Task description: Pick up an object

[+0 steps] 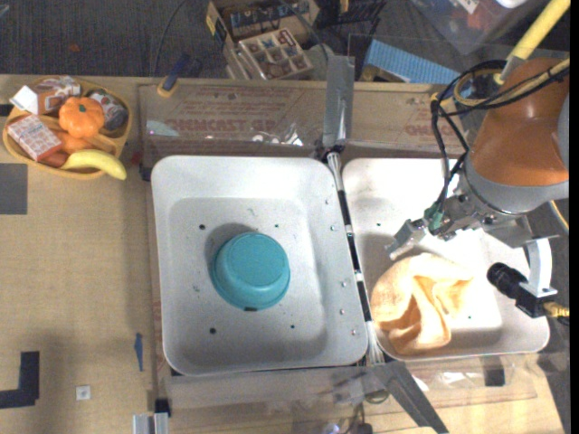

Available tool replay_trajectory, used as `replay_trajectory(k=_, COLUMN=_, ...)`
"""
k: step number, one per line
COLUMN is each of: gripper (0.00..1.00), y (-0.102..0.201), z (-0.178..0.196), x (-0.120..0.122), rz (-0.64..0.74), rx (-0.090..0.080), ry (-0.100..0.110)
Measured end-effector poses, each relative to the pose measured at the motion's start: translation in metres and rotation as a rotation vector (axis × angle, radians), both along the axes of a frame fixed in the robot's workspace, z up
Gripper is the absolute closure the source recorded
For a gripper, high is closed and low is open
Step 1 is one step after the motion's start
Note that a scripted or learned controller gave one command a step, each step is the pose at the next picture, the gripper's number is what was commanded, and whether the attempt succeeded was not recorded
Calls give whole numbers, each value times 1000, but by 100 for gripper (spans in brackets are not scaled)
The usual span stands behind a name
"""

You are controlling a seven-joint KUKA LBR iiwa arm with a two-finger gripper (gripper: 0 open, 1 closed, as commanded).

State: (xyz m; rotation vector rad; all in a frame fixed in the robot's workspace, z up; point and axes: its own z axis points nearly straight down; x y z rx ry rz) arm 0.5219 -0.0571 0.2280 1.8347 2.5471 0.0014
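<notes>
I see my claw [409,234] hanging over the right bin [525,337] — whether it is open or closed I cannot tell. The yellow cloth [418,304] lies crumpled just below it, toward that bin's front-left corner.

A plain teal bowl [251,270] sits in the white left bin [181,197]; at 3 o'clock, a yellow-orange cloth [418,304] (paler at its folds) fills the white right bin [380,188]. The arm's band [520,143] is orange.
</notes>
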Motion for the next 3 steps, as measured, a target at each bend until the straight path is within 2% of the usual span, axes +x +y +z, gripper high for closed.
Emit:
replay_trajectory(k=1, gripper=0, y=-34, z=-43, x=-6, rz=-105, rx=1, ry=4)
replay_trajectory(k=2, gripper=0, y=15, z=-25, x=-35, rz=11, rx=1, ry=4)
replay_trajectory(k=3, gripper=0, y=-44, z=-128, x=48, rz=64, rx=-1, ry=0)
